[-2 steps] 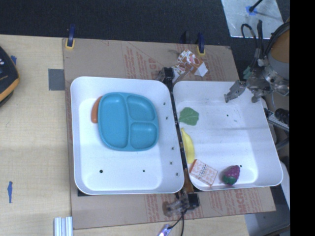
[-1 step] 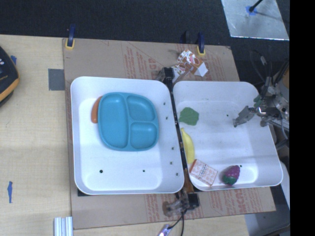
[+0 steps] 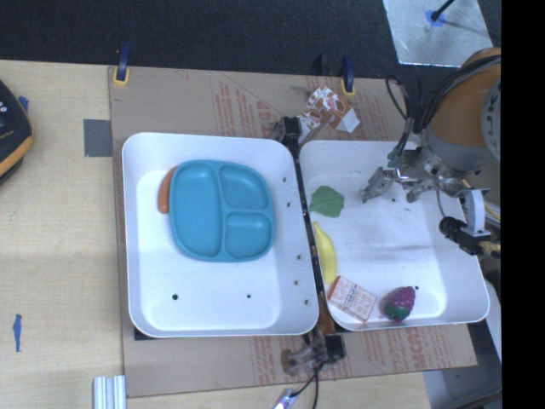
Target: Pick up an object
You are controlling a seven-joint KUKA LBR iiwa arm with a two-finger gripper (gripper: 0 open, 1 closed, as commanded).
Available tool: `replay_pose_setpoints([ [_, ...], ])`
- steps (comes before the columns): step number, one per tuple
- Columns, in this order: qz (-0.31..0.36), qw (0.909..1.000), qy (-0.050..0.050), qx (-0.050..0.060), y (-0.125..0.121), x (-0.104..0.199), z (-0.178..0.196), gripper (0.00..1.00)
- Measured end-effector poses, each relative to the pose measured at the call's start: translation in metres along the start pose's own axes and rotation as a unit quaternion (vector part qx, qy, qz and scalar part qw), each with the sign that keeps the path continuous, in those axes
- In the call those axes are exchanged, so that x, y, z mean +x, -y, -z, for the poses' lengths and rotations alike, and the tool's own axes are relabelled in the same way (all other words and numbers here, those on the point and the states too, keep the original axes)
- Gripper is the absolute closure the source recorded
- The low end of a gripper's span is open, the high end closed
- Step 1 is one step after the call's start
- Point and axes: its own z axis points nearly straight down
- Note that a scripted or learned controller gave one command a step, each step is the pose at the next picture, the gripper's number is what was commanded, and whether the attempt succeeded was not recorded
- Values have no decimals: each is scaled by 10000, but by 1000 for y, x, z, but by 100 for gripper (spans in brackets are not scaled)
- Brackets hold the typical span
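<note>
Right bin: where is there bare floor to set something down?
Bare floor lies in the right bin middle, between the green leaf, the pincer and the strawberry. Crowded: left edge with the banana, and the near edge with the cracker packet.

Smooth, glossy white plastic bins [image 3: 140, 228], matt blue plastic tray [image 3: 221, 210], pale wood-grain bench [image 3: 51, 254], brown printed cardboard sheet [image 3: 213, 100].

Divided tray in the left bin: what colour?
Light blue divided tray, clearest in the camera view, looking down on the left bin.
</note>
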Motion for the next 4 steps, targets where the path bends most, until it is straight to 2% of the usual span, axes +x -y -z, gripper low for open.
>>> replay_pose_setpoints([
  [1,-15,10000,2,-3,109,-32,47,0],
  [2,-6,10000,-6,4,135,-27,10,0],
  [3,13,10000,1,8,135,-28,20,100],
  [4,11,10000,2,7,135,-28,20,0],
])
